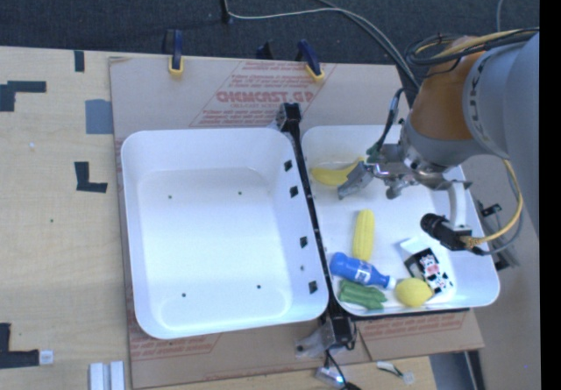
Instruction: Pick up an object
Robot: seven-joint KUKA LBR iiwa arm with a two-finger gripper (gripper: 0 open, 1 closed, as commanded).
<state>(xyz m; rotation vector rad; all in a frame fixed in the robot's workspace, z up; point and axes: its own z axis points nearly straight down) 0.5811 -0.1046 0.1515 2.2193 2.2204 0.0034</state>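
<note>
My gripper (372, 182) hangs over the back part of the right bin (473, 296), its two grey fingers (352, 183) spread apart with nothing between them. A yellow banana (331, 175) lies just left of the left finger, near the divider. Below the gripper a yellow corn cob (363, 234) lies lengthwise. At the bin's front sit a blue bottle (358, 271), a green pod-like item (363, 295), a yellow lemon (413, 292) and a small white-and-black pack (428, 264).
The left bin (210, 230) stands beside the right one, parted by a black clipped divider (302, 204). Both rest on a cardboard sheet (254, 95) held by blue-yellow clamps (176, 55). Cables run across the back and off my wrist.
</note>
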